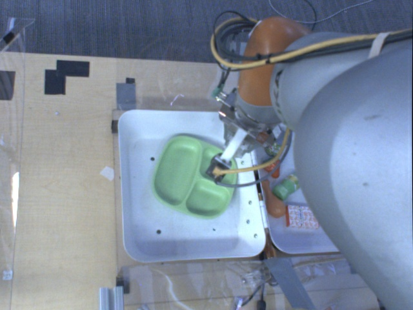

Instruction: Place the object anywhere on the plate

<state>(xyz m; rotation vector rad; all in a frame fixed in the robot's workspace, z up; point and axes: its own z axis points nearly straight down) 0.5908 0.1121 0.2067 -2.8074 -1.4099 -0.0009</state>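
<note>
A light green divided plate lies in the middle of the left white bin. My gripper hangs over the bin's right side, just above the plate's right edge, with the big grey arm and its orange band covering it from above. The visible parts of the plate show only plain green. A small green object, an orange-red elongated object and a red and white packet lie in the right bin, below and to the right of the gripper.
The right bin is mostly hidden under the arm. A low wall between the two bins runs just right of the plate. The wooden bench stretches to the left, with black tape marks at its far edge.
</note>
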